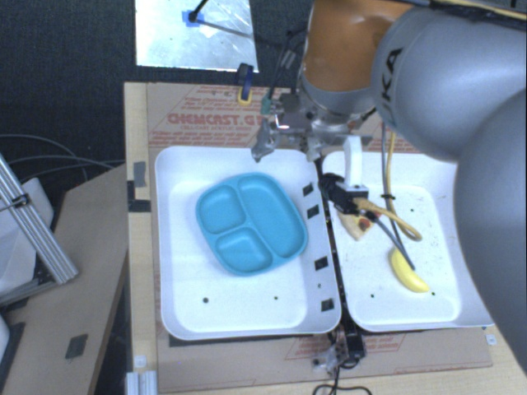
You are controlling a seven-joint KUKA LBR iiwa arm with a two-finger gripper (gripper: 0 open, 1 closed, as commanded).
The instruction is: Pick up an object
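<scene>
From above, I see the gripper at the far edge of the left bin, just beyond the blue plate lying in that bin. I cannot tell whether it is open or closed. A banana lies in the right bin.

Bright, even overhead light — white bins nearly washed out, glare on the shiny sheet up top, soft faint shadows, arm near lens slightly blurred, pic generally low-res.

Dark carpet surrounds a cardboard-topped bench, with a shiny metal sheet beyond.
</scene>
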